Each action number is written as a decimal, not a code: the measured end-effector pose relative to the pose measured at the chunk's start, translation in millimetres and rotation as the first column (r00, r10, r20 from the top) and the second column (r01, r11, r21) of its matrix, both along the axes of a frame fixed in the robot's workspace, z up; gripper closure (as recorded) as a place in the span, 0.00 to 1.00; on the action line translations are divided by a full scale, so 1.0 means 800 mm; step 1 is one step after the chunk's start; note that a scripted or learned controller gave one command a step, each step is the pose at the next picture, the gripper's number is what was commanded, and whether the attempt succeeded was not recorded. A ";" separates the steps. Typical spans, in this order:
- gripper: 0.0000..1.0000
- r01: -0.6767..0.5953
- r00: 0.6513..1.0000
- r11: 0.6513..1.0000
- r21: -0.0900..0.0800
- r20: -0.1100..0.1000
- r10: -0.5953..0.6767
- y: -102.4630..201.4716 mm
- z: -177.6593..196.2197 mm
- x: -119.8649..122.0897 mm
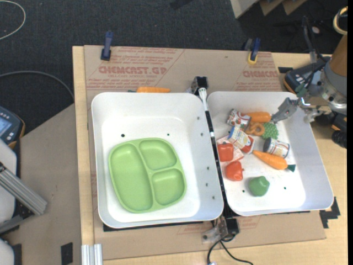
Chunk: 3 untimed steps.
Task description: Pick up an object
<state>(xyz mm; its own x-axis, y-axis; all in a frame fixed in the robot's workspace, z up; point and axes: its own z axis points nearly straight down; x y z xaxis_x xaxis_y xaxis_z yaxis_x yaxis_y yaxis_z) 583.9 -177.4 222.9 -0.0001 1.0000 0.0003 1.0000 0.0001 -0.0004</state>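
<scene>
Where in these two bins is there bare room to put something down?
Left bin: bare floor behind the green plate. Right bin: bare along its right side, past the carrot, and in front of the green ball. Its middle is crowded with toy food under the gripper.

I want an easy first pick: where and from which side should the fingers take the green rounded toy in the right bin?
Grip the green rounded toy across its middle, coming straight down. It lies apart from the pile, with bare floor of the right white bin around it, so the fingers would likely fit either side.
</scene>
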 end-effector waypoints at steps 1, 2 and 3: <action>0.00 -0.003 1.000 1.000 0.004 -0.010 0.003 0.038 -0.141 0.043; 0.00 0.007 1.000 1.000 -0.004 0.003 -0.007 0.013 -0.169 -0.072; 0.00 0.002 1.000 1.000 -0.003 0.006 -0.002 0.016 -0.067 -0.131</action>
<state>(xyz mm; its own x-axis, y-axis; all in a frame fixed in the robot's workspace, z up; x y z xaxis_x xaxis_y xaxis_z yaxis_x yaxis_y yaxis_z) 478.8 -164.6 169.0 0.0020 1.0000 -0.0025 1.0000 -0.0020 0.0053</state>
